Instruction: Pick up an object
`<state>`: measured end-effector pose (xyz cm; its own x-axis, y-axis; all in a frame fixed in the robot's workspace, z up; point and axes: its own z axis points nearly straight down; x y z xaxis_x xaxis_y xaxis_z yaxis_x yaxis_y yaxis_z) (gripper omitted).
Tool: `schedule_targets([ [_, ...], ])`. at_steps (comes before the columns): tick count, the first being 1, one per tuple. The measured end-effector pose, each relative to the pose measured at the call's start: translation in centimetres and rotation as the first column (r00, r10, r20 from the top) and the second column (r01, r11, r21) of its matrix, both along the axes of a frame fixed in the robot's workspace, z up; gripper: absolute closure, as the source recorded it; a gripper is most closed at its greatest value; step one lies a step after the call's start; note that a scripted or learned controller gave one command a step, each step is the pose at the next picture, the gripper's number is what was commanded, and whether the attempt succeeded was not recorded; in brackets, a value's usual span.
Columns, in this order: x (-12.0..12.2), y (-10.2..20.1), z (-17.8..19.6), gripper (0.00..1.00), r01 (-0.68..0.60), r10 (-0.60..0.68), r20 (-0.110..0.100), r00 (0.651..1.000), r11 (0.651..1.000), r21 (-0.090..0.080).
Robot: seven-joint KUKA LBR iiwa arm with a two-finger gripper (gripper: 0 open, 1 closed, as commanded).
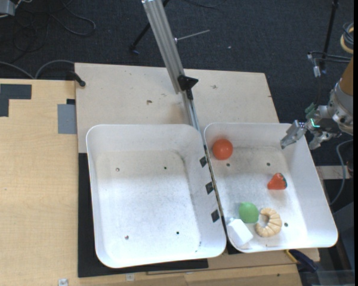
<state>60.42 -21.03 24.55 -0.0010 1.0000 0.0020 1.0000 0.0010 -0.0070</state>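
The right bin [322, 210] holds an orange ball [222, 149] near its back left corner and a small red piece [277, 182] toward its right wall. At its front lie a green ball [248, 212], a tan ridged curl [269, 222] touching it, and a white block [239, 232]. My gripper [303, 137] hovers over the bin's back right rim, up and to the right of the red piece. It is open, with nothing between its fingers.
The left bin [101, 159] sits beside the right one, with a row of black clips [207, 186] along the shared wall. A slanted metal rail [170, 58] rises behind the bins. Pale boards surround the bench.
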Motion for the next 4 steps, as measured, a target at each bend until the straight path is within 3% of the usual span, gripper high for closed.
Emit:
schedule_targets([
  [1,0.1,0.0,0.3,0.00,-0.003,0.003,0.004,1.000,1.000,-0.002],
  [4,-0.7,-0.6,-15.6,0.00,0.002,-0.002,0.003,1.000,1.000,-0.001],
])
